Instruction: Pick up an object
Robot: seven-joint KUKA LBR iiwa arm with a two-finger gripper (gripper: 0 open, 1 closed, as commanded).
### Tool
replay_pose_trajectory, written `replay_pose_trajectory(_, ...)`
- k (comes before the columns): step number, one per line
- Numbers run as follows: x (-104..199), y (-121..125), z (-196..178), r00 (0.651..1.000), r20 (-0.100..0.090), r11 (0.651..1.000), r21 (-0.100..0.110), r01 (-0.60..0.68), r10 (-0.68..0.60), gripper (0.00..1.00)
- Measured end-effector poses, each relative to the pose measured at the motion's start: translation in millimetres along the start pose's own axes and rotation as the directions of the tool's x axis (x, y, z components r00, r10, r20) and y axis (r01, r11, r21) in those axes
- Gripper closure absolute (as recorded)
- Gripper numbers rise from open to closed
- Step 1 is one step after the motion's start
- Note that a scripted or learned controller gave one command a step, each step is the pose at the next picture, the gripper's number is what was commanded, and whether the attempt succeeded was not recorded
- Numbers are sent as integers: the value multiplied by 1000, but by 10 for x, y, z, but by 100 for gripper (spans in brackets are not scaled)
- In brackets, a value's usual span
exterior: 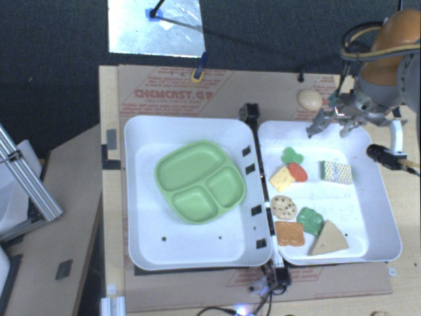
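Observation:
My gripper [331, 128] hangs over the far edge of the right bin [378, 199], its two fingers spread apart and nothing between them. Below it in the bin lie several toy foods: a green piece [292, 155], a red piece [298, 172], a yellow cheese wedge [281, 178], a patterned block [337, 172], a cookie [283, 207], a green leafy piece [310, 220], an orange toast square [289, 234] and a tan bread slice [329, 239]. The green piece is the nearest one to the fingers, down and to the left.
The left bin [141, 143] holds a green divided plate [199, 181]. A beige egg-like object [309, 99] rests on the cardboard behind the right bin, just left of the gripper. A black divider [260, 176] runs between the bins.

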State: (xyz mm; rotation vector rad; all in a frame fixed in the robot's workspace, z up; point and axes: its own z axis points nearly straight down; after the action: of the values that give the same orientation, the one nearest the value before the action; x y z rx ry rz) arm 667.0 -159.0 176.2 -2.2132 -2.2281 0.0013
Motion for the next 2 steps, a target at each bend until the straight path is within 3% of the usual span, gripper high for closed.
replay_pose_trajectory(2,112,5,921,1000,1,1000,-4,0,0,0)
